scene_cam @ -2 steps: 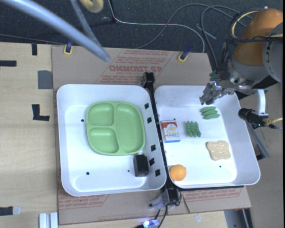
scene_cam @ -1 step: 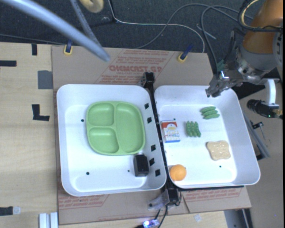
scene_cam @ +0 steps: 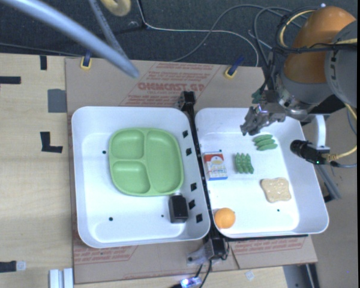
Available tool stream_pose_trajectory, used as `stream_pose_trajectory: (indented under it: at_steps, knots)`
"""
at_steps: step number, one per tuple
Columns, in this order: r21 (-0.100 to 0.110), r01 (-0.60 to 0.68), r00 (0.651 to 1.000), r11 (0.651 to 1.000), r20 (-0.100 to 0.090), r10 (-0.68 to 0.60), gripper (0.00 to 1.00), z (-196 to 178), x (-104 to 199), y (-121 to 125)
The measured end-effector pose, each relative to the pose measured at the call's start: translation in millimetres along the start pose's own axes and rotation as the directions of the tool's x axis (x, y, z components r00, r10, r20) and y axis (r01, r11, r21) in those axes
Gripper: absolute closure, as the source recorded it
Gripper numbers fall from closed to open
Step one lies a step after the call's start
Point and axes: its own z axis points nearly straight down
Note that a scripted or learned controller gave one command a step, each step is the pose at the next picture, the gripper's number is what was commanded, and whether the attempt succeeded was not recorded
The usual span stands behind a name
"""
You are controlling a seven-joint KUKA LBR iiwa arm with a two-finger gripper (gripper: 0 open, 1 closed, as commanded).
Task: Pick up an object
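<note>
hand [scene_cam: 252, 125] poised over the right bin's [scene_cam: 312, 218] far side; finger spread cannot be told.

a green pea pod [scene_cam: 264, 141] is seen just beside the hand, toward the near-right of it, apart from the fingertips. a bunch of green beans [scene_cam: 244, 163] lies nearer the bin's middle, a small red-and-white box [scene_cam: 215, 165] to its left, a pale bread slice [scene_cam: 276, 189] near the right wall, an orange [scene_cam: 225, 218] at the near-left corner. the arm [scene_cam: 315, 47] is seen entering from the right, wrist angled down-left. a green divided plate [scene_cam: 147, 162] and a black block [scene_cam: 178, 209] are noted in the left bin [scene_cam: 87, 179].
</note>
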Motion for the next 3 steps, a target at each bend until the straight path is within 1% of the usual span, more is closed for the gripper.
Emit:
stream_pose_trajectory:
  at_steps: [1,2,3]
  knots:
    - [-0.001,0.001,1.000,1.000,0.000,-0.001,1.00,11,52,-18]
    - [-0.001,0.001,1.000,1.000,-0.001,-0.001,1.00,1,97,-44]
    - [0.002,0.001,1.000,1.000,0.000,-0.001,1.00,15,145,-76]
